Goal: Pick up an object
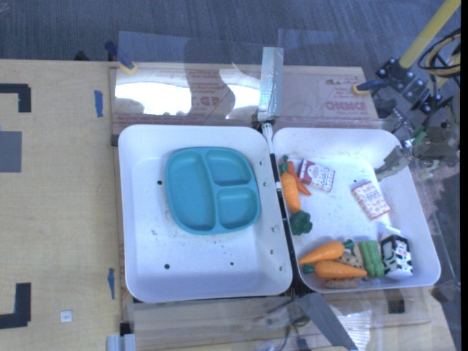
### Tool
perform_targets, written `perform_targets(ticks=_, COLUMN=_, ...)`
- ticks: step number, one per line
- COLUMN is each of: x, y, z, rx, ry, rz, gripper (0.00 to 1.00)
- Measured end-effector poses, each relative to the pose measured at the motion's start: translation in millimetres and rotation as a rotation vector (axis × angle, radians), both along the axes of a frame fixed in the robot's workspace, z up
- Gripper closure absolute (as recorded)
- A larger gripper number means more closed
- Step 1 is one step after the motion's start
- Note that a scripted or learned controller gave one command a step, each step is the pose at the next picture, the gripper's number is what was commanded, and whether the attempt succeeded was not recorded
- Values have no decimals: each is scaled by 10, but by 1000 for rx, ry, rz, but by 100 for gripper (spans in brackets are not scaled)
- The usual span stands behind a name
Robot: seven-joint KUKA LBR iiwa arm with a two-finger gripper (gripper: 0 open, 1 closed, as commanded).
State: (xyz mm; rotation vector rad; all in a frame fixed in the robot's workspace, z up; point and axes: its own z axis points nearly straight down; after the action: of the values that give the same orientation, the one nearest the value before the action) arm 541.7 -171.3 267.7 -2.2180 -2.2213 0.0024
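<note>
Pale wood covers the bench (58, 218), with a dark carpeted floor beyond it at the top; two shallow white bins sit side by side on it. Left bin (139, 262) holds a teal divided plate (212, 190), lying flat near its middle. Right bin (417, 218) holds the small items: a carrot (291, 192) lies along the divider near the top left, with a green leafy piece (300, 223) just below it; a small red-and-white carton (319, 175) lies beside the carrot's upper end; a flat red-and-white packet (371, 199) lies further right, apart from the rest; two more carrots (330, 260) lie at the bottom, one above the other, touching a green vegetable (370, 257); a black-and-white cow-patterned carton (398, 255) stands just right of that green piece, by the lower right corner. At the bin's upper right rim, a grey gripper (391, 164) reaches in from the right; its tip hangs over the rim area, above and right of the flat packet; whether it is open or closed cannot be told, and nothing is visibly held.
</note>
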Motion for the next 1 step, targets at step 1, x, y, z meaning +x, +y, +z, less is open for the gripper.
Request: perform_targets(ticks=1, x=18, y=-6, z=85, rx=-1, ry=-1, rz=1, gripper=100)
